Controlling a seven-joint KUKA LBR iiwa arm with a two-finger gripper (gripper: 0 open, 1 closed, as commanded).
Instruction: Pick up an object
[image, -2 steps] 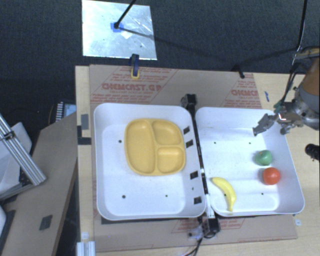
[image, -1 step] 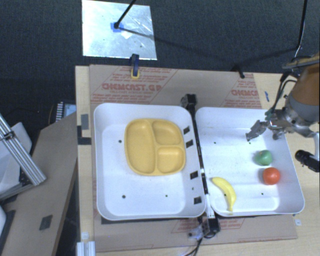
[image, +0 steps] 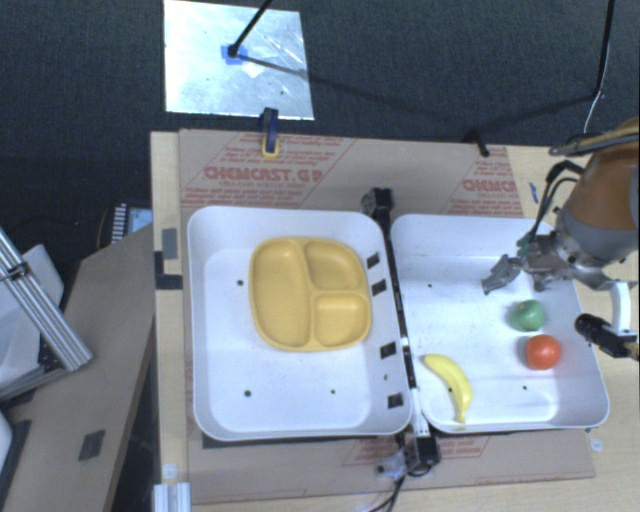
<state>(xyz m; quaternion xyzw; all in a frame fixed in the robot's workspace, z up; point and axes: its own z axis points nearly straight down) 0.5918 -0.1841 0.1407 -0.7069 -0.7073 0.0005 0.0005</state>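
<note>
Right bin (image: 450, 250): gripper (image: 520, 275), fingers spread and holding nothing, hovers just above a green ball (image: 526, 315); an orange ball (image: 542, 352) lies near it, a banana (image: 450, 383) by the front wall. Left bin (image: 215, 300): yellow divided plate (image: 308, 293) (three compartments).

Two white bins sitting side by side, centre of frame: left bin (image: 215, 330) w/ a yellow divided plate (image: 308, 293) lying in its middle, three compartments up; right bin (image: 450, 250) just beside it. Black clips (image: 392, 345) running down the seam btwn them. Both resting on a brown board (image: 330, 170) w/ red lettering, upper centre. Yellow clamp (image: 270, 135) gripping the board's top edge. Shiny metal sheet (image: 238, 58) lying on dark carpet, upper left. Aluminium rail (image: 35, 300) leaning at far left edge.
</note>
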